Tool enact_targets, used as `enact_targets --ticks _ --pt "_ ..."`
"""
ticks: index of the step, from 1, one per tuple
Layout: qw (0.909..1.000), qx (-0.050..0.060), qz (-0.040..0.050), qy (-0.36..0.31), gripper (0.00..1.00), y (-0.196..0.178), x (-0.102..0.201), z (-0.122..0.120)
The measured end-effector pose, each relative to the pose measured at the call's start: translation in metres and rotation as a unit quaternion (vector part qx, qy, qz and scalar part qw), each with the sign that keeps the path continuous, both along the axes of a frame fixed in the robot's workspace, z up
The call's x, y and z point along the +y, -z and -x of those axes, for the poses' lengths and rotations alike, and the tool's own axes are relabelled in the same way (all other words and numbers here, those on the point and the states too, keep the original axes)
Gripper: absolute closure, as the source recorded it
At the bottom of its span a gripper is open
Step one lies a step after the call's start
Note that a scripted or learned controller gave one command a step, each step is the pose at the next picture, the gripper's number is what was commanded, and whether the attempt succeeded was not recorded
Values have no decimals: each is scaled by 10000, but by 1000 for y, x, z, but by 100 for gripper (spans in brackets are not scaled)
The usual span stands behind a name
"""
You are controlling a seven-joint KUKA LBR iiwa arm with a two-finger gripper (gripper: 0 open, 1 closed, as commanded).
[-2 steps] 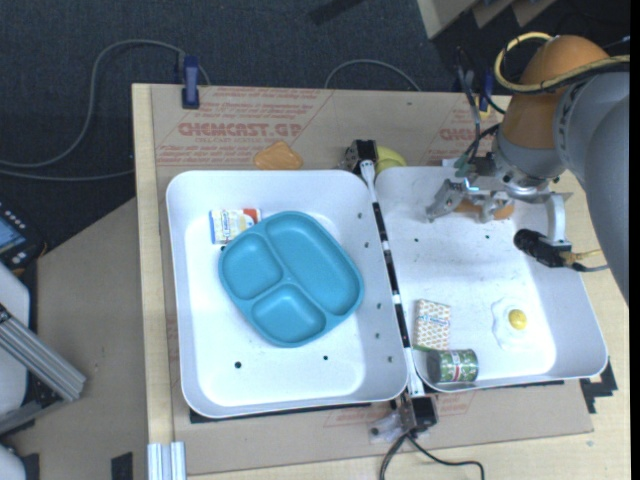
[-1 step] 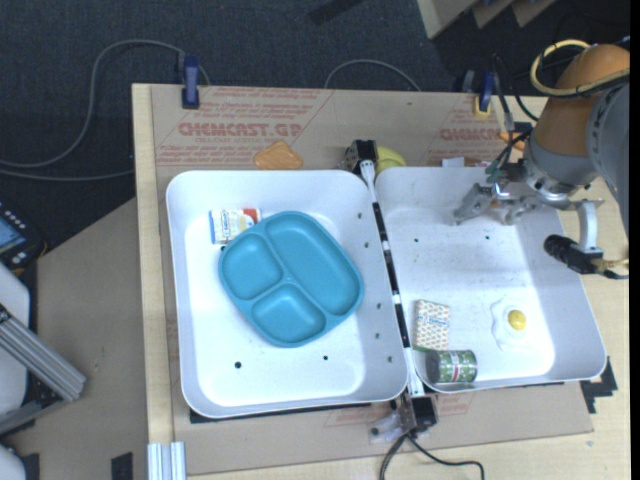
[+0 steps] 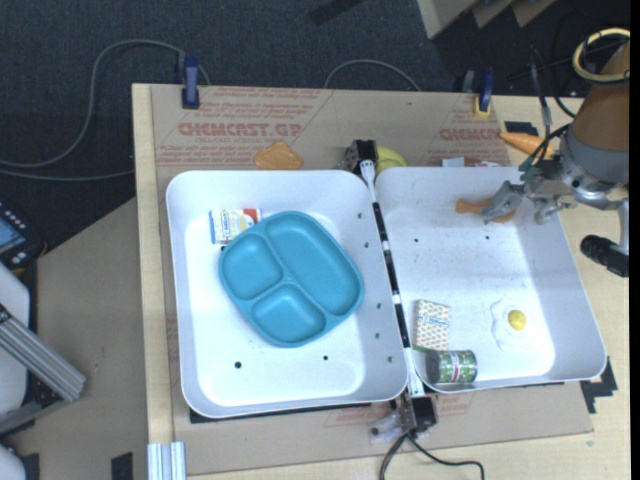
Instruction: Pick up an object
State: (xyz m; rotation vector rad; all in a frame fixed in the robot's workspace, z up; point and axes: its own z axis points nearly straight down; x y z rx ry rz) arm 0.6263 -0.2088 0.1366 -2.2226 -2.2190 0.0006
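Note:
The grey arm comes in from the right, its orange band [image 3: 606,118] above the wrist. My gripper [image 3: 512,200] sits low over the far part of the right bin [image 3: 560,268]. A small orange-brown piece [image 3: 471,206] lies on the bin floor just left of the gripper tip, touching or nearly touching it. Nearer the front of the same bin lie a toy fried egg [image 3: 512,323], a small patterned packet [image 3: 432,320] and a green can [image 3: 451,366] on its side in the front left corner.
The left bin [image 3: 200,348] holds a blue divided plate [image 3: 290,276] and a small box [image 3: 233,223]. On the bench behind the bins lie an orange lump [image 3: 278,155], a yellow-green ball [image 3: 389,158] and an orange stick [image 3: 520,143].

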Motion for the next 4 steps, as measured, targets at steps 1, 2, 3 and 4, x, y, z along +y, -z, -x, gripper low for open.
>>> enact_targets --ticks 1,2,3,4 --pt "9999 53 -82 -25 0 51 -5 -42" --pt "10000 -83 33 -12 0 -90 -16 -43" --pt "10000 32 -11 0 0 3 -14 11" --pt "10000 20 5 -36 0 52 7 -41"
